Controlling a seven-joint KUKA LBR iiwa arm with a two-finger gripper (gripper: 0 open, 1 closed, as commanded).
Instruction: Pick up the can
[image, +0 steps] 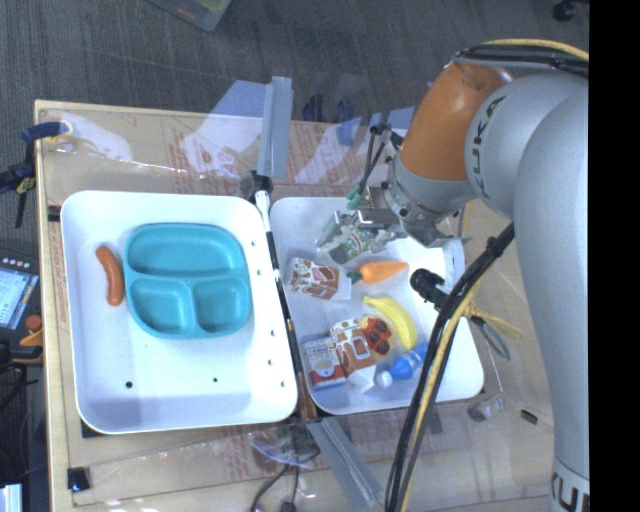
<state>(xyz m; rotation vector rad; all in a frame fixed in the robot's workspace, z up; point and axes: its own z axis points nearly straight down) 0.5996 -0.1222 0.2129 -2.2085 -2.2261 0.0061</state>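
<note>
- Seemingly lying on its side, the can (358, 340), a short cylinder with a busy printed label, is resting in the front half of the right bin (462, 378). It is touching a small carton (320, 362) and sitting just beside a banana (393, 318) and a blue bottle (402, 367).
- Nothing is gripping the can.
- The end effector (350, 236) is hanging over the back of the same bin, near a carrot (383, 270) and a patterned box (313, 278), well apart from the can. Whether it is spread or pressed together cannot be told amid the clutter.
- The approach is looking like the step in hand, with the grasp not yet begun.
- The next move is calling for travel toward the bin's front, then a descent onto the can that clears the banana and carton crowding it.
- The left bin (90, 390) is holding a teal tray (188, 278) and a sausage (110, 274).
</note>
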